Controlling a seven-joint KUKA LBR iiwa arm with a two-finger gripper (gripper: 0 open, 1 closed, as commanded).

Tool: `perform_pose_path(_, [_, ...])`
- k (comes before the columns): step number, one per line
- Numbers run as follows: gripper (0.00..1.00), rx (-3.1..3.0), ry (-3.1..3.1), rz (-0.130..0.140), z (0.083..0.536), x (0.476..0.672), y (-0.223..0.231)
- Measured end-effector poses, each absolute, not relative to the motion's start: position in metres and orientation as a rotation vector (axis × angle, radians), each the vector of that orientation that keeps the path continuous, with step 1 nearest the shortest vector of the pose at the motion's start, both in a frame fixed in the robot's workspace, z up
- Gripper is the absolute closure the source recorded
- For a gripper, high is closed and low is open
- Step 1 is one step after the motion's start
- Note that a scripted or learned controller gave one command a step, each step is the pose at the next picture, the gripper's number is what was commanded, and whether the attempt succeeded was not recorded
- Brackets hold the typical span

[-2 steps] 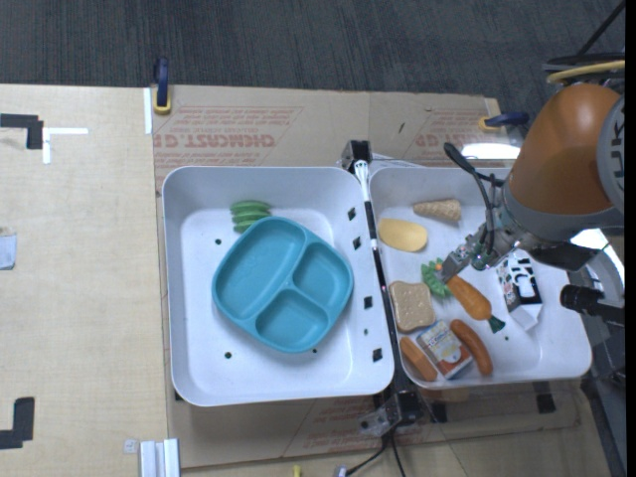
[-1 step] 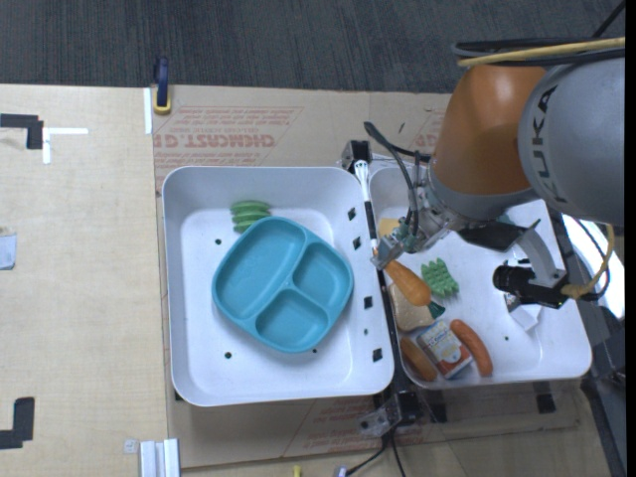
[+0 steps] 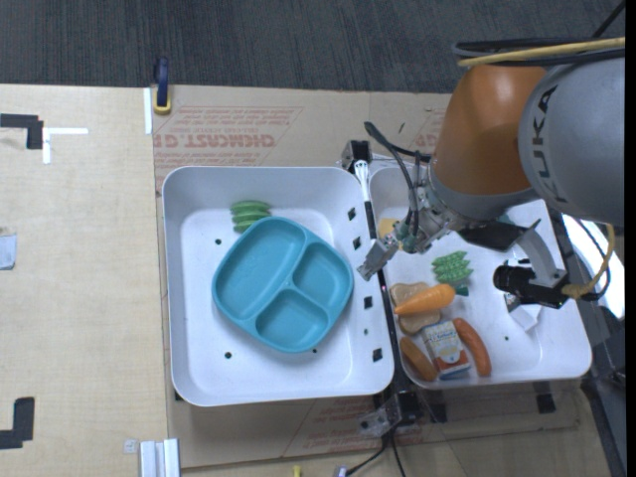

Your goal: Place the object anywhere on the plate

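A blue three-compartment plate point(image 3: 283, 283) lies tilted in the left bin point(image 3: 189, 366). A green pea pod point(image 3: 250, 212) rests on the bin floor just beyond the plate's far left rim. The gripper point(image 3: 390, 243) hangs low at the left side of the right bin point(image 3: 556, 361), close to the wall between the two bins. A small yellow item point(image 3: 386, 228) peeks out right beside it, mostly hidden. In front of the gripper lie a carrot point(image 3: 427, 299) on a slice of bread point(image 3: 410, 294), and a second green pod point(image 3: 451, 264).
Near the right bin's front edge sit a small carton point(image 3: 446, 348) and two sausages point(image 3: 475, 347) point(image 3: 416, 358). The arm's orange band point(image 3: 487, 137) and grey body cover the far part of that bin. A black bracket point(image 3: 527, 284) sticks out on the right.
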State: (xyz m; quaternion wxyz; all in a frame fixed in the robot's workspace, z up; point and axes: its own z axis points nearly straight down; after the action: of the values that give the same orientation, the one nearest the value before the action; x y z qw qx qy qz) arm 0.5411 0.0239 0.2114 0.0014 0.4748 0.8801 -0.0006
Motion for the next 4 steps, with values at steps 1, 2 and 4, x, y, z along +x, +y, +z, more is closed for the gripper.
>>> perform_pose_path(1, [1.00, 1.484, 2.762, -0.003, 0.220, 0.542, 0.023])
perform_pose_path(2, [1.00, 1.685, 2.654, -0.007, 0.190, 0.534, 0.085])
perform_pose_path(4, [1.00, 1.991, 2.428, -0.004, 0.259, 0.479, 0.078])
